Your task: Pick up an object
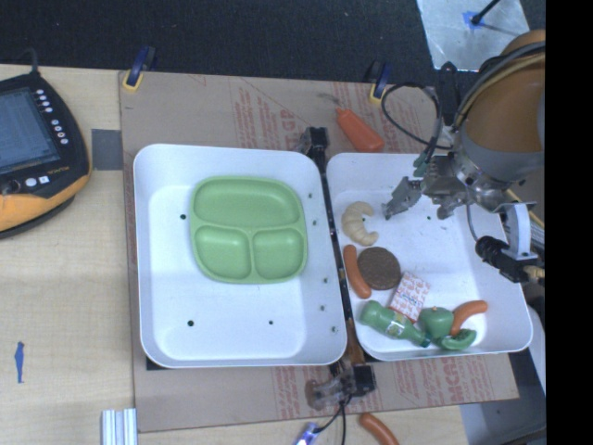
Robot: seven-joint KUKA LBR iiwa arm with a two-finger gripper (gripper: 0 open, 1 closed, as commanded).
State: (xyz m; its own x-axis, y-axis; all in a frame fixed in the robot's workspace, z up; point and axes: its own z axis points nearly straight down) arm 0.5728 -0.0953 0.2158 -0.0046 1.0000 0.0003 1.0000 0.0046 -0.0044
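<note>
Hovering over your right bin, the gripper has its jaws spread wide, nothing between them — croissant just beside, untouched.

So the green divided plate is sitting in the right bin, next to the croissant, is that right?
Not quite. The camera view shows the green plate alone in the left bin. The croissant lies in the right bin, across the divide from the plate.
</note>
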